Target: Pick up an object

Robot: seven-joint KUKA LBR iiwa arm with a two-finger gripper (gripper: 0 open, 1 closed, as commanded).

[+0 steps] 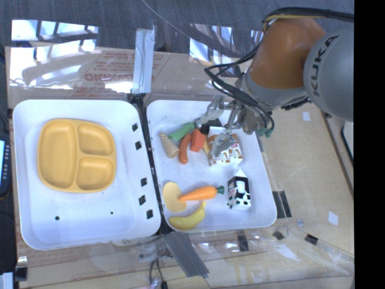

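Observation:
Several toy foods lie in the right bin [258, 161]: a cone [169, 145], a green piece [182, 131], an orange sausage [183, 152], a red piece [198, 139], a patterned small carton [227, 155], a black-and-white milk carton [239, 193], a carrot [198, 192], a banana [187, 220] and a yellow slice [170, 193]. My gripper [215, 132] hangs over the back of this bin, just above the red piece and the patterned carton. Its fingers stand apart, open, with nothing clearly held between them.
The left bin [24, 179] holds a yellow divided plate [76, 154]. A taped ridge [143, 161] separates the two bins. The grey arm with its orange band [289, 47] reaches in from the upper right, over the right bin's back corner.

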